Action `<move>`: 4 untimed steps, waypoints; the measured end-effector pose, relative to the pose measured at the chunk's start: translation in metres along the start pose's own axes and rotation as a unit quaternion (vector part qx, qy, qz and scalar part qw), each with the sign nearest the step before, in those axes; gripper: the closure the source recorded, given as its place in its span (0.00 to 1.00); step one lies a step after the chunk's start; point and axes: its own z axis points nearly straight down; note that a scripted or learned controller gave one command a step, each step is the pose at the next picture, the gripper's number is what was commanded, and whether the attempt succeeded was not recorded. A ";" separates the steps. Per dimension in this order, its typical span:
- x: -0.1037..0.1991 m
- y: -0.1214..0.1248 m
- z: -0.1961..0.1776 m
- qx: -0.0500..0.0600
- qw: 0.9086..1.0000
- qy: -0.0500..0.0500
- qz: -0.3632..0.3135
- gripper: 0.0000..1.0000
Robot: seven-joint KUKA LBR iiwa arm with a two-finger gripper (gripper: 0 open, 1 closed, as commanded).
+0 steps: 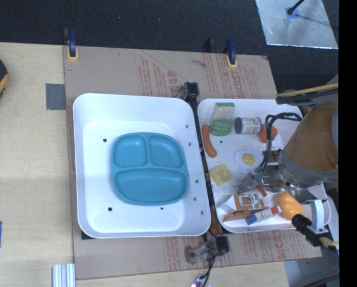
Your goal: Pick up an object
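The right bin (226, 106) holds several small objects: a green tub (221, 126), a small jar lying on its side (248, 125), an orange-red sausage (208, 141), a yellow square block (220, 174), a small yellow disc (248, 158), a brown packet (248, 201), a tube (257, 216) and an orange ball-shaped piece (290, 206). My gripper (254, 182) is low inside this bin, just above the brown packet and right of the yellow block. The grey arm with its orange band (313, 142) covers the bin's right side.
The left bin (88, 160) holds a blue divided plate (149, 167). Both bins rest on a cardboard sheet (136, 70) held by clamps at the back. A black clip (191, 90) sits between the bins at the far edge.
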 end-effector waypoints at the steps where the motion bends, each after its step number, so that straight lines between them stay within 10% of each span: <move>1: -0.003 0.002 -0.015 -0.002 1.000 -0.001 0.000 1.00; 2: -0.003 0.001 -0.014 -0.002 1.000 -0.001 0.000 0.00; 3: -0.009 0.131 -0.006 -0.005 1.000 0.001 -0.001 0.00; 4: 0.032 0.163 -0.004 0.009 1.000 -0.001 0.003 0.00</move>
